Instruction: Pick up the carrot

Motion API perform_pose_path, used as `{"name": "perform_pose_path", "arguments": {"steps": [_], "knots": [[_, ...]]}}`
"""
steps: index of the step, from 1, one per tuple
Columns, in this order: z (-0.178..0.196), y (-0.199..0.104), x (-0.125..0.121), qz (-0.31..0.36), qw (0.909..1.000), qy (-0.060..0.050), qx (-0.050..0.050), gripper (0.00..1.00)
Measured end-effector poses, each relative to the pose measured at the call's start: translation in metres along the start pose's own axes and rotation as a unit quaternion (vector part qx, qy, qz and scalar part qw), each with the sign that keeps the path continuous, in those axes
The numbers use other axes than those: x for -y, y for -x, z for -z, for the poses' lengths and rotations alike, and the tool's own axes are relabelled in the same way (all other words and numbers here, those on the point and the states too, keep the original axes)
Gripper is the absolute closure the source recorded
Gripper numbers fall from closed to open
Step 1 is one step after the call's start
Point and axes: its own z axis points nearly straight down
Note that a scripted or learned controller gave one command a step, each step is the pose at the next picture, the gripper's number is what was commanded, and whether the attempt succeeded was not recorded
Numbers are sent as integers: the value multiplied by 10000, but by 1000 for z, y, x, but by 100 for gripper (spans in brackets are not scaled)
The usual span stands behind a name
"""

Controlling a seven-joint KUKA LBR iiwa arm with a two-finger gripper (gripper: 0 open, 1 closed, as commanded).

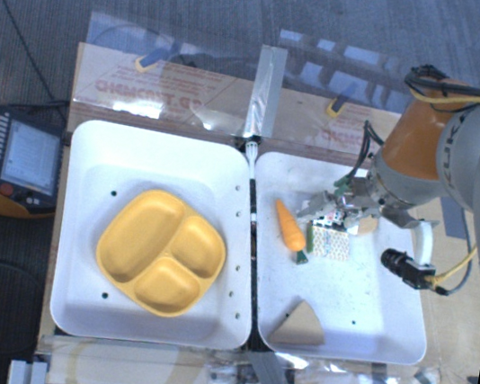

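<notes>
Gripper point(332, 213) of mine hangs low over the right bin point(400, 327), in its upper middle part, with my grey arm and its orange band point(413, 138) reaching in from the right side behind it. Whether it is released or clenched I cannot tell; the end of the tool is a blur of metal and wires against the white floor.

Just to the left of my gripper lies the carrot point(290, 227), flat on the bin floor, tilted so that its orange tip points up and left and its green stem end points down and right. It lies apart from my tool, close beside it, and nothing of mine is around it.

Directly below my gripper, touching or nearly touching it, sits a small speckled block point(329, 242), just right of the carrot's stem end. Farther down from my tool, near the bin's lower edge, rests a tan wedge-shaped piece point(298, 324).

Well off to the left of my gripper, across the divider, the left bin point(90, 161) holds a yellow sectioned plate point(163, 251). Beyond that bin, farther left still, a handheld control pendant point(16, 160) lies on the dark carpet.
</notes>
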Motion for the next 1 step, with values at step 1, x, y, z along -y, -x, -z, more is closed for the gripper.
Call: {"name": "perform_pose_path", "arguments": {"steps": [1], "knots": [[-6, -1, 16, -347, 9994, 5, -6, 0]]}}
